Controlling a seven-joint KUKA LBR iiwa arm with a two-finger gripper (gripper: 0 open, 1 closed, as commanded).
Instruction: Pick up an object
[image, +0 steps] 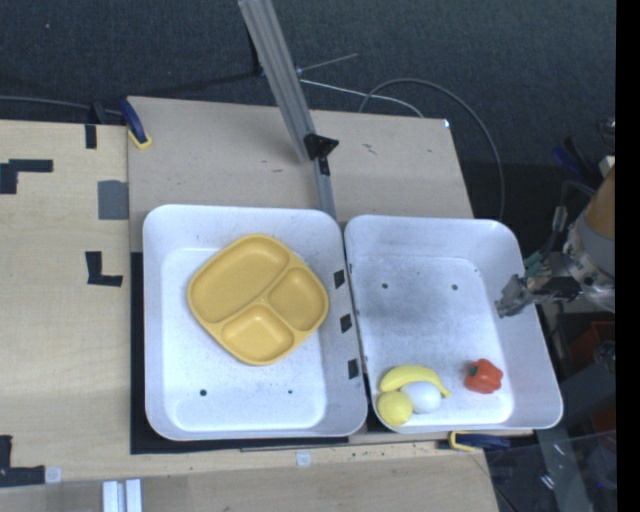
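A big yellow plastic plate with three sections (258, 298) lies in the left white bin (165, 400). It sits a bit toward the top of that bin and is turned at a slant.

The right white bin (430, 245) is just beside the left one, and their edges touch in the middle. Near its bottom edge, three small toys huddle together: a curved yellow toy banana (412, 377), a round yellow toy lemon (394, 408) below it, and a small white egg-shaped ball (427, 398) tucked between them. A little red toy pepper (483, 376) sits close by to the right, apart from the others.

At the right rim of this bin is the robot's dark gripper (512, 298). It is above the red pepper and well away from it. Nothing is in the claw. I cannot tell if the claw is wide or narrow.
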